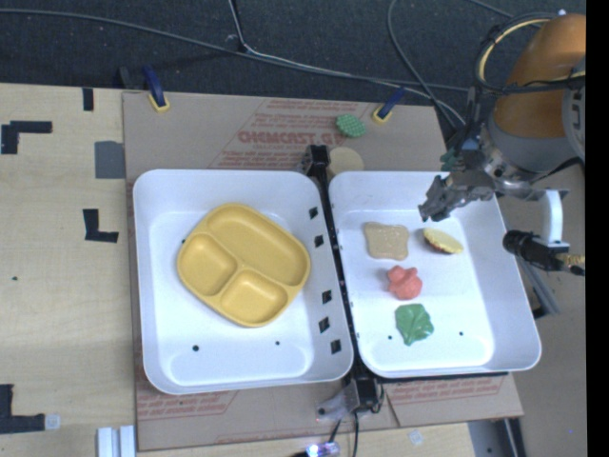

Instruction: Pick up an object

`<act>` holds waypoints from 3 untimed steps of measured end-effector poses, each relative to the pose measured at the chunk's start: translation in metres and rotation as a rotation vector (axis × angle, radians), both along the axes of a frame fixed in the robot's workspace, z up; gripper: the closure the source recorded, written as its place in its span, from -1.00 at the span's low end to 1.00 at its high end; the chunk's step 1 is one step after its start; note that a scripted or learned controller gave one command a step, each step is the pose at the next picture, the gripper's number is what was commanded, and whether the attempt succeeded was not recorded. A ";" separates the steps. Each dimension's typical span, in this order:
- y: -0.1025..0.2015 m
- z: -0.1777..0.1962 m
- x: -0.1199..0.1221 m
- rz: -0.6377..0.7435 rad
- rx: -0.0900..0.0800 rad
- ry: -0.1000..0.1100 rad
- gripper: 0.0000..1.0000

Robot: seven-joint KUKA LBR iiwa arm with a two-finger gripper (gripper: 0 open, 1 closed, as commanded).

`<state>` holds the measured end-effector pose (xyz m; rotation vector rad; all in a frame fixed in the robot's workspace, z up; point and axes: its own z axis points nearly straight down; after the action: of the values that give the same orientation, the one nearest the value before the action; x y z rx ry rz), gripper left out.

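The approach step is judged to be in hand: the gripper (440,205) is poised over the right bin (514,346) at its one o'clock corner. Whether the claw is open cannot be told. The yellow piece (443,243) lies just below, at six o'clock of the gripper; a descent onto it is called for next.

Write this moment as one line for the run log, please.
gripper: over right bin, nothing held | nearest: yellow piece | tan piece, red piece, green piece: untouched
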<state>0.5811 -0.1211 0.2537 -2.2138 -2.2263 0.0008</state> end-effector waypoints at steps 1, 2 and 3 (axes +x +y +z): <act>0.046 -0.013 0.002 0.000 0.000 0.000 1.00; 0.091 -0.015 0.008 0.000 -0.001 -0.001 1.00; 0.139 -0.010 0.008 0.001 0.001 -0.001 1.00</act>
<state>0.5888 0.0184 0.2432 -2.2130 -2.2272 -0.0008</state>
